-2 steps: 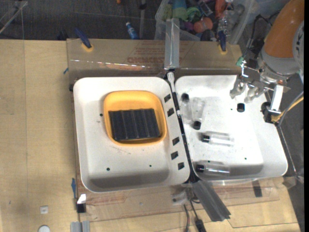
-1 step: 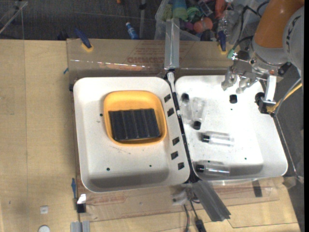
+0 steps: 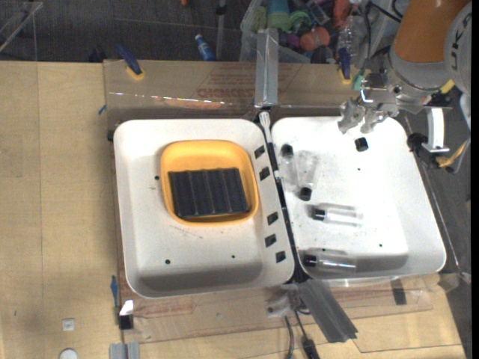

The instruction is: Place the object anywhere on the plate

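Right bin (image 3: pixel 419 223) holding clear vials, one (image 3: pixel 337 214) at centre and others near its left wall; left bin (image 3: pixel 135 200) bearing orange plate (image 3: pixel 179 155) with dark ridged block (image 3: pixel 208 193); gripper (image 3: pixel 361 120), finger state indiscernible, above right bin's far edge.

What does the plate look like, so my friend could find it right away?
Find the left white bin. The plate sits in its middle, orange-yellow with rounded corners and a dark ridged slab lying on it. Nothing else in the bins is that bright colour.
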You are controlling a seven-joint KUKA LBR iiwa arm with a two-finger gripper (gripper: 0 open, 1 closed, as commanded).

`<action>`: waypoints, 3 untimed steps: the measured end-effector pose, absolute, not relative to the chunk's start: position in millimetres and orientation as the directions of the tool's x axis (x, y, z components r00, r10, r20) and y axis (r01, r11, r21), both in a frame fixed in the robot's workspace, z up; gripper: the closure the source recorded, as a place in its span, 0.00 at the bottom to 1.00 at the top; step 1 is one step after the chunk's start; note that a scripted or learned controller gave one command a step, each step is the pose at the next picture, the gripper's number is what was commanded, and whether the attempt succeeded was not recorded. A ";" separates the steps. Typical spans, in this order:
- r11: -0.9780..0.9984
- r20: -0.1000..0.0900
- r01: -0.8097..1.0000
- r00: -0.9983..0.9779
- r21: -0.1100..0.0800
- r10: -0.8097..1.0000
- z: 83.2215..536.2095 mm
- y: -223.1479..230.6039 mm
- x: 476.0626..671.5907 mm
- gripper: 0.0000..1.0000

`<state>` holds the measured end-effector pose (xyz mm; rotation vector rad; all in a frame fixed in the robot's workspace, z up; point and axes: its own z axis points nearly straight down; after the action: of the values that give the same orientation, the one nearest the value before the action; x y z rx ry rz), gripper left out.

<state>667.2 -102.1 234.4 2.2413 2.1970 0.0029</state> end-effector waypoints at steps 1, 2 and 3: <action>0.045 -0.002 0.999 -0.045 0.004 0.999 259.9 -100.1 667.3 1.00; 0.116 -0.001 0.993 -0.116 0.002 0.993 264.4 -80.8 667.1 1.00; 0.232 -0.002 0.973 -0.232 0.005 0.973 277.7 -71.5 667.2 1.00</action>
<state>667.2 -71.5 277.7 1.9439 2.4622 0.0036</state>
